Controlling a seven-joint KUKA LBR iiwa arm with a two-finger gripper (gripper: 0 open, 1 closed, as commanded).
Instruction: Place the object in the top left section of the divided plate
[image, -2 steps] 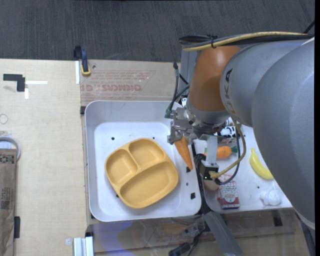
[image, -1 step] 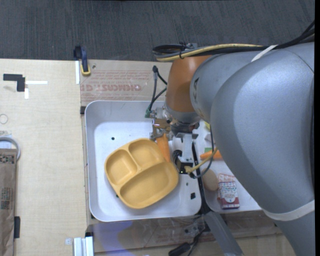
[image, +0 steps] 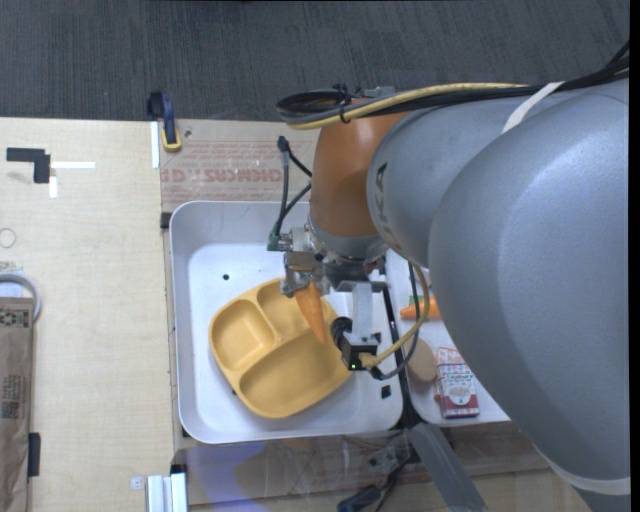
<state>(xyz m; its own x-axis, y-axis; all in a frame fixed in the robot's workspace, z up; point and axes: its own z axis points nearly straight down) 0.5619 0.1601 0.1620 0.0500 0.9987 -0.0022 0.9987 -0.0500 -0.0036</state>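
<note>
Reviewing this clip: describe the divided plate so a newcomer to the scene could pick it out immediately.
Find the white bin beneath the grey arm's orange band. The divided plate lies on its floor, under the gripper. It is mustard yellow, rounded and split into three sections, while the orange carrot-like object over its upper edge is slim and tapered.

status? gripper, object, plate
Gripper shut on orange carrot, over yellow divided plate's upper edge. Carrot not yet released. Nothing blocking the plate.

A red-and-white carton (image: 456, 390) lies in the right bin beside a tan object (image: 424, 362).
</note>
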